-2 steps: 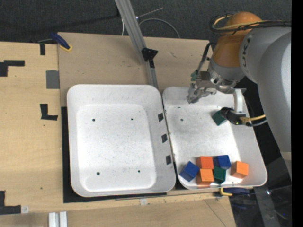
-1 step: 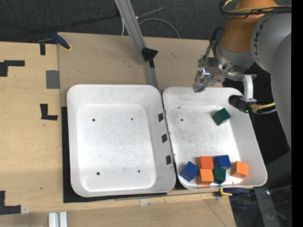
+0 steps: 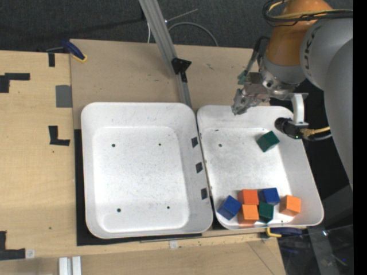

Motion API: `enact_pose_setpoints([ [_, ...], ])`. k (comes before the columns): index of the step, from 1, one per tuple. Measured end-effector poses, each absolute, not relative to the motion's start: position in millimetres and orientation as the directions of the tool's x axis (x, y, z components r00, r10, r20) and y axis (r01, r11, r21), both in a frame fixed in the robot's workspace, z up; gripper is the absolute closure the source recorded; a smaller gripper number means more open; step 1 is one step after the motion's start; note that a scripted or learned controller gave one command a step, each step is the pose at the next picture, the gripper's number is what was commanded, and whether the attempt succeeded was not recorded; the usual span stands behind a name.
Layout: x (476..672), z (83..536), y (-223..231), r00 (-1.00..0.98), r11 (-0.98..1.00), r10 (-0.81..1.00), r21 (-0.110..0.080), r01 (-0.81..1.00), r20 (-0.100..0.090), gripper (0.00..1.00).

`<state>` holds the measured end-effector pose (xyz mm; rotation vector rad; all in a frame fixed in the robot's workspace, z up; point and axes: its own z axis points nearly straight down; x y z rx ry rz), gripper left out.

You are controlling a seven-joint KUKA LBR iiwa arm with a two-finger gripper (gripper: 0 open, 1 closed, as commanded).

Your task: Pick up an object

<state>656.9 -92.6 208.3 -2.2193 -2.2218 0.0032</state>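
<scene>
My gripper (image 3: 240, 107) hangs over the far edge of the right bin (image 3: 241, 171), fingers pointing down, with nothing visible between them. A dark green block (image 3: 267, 141) lies alone in the bin's far right part, to the right of and nearer than the gripper. Along the bin's near edge sits a cluster: a blue block (image 3: 229, 207), an orange block (image 3: 249, 196), another orange block (image 3: 249, 213), a blue block (image 3: 269, 195), a green block (image 3: 265, 211) and an orange block (image 3: 291, 204).
The left bin (image 3: 140, 168) adjoins the right one. A slanted metal pole (image 3: 166, 39) runs from the top down to the gap between the bins. Black tape marks and a blue-yellow clamp (image 3: 74, 50) lie on the wooden bench at left.
</scene>
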Motion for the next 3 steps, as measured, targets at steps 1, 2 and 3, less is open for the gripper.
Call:
enact_pose_setpoints([
  [1,636.5,221.4,-44.5,-0.005,0.005,1.000,-0.002,1.000,0.002,1.00],
  [2,619.0,233.4,10.8,-0.007,0.007,1.000,-0.002,1.000,0.002,1.00],
  [3,599.9,223.6,57.5,-0.006,0.006,1.000,-0.004,1.000,0.001,1.00],
])
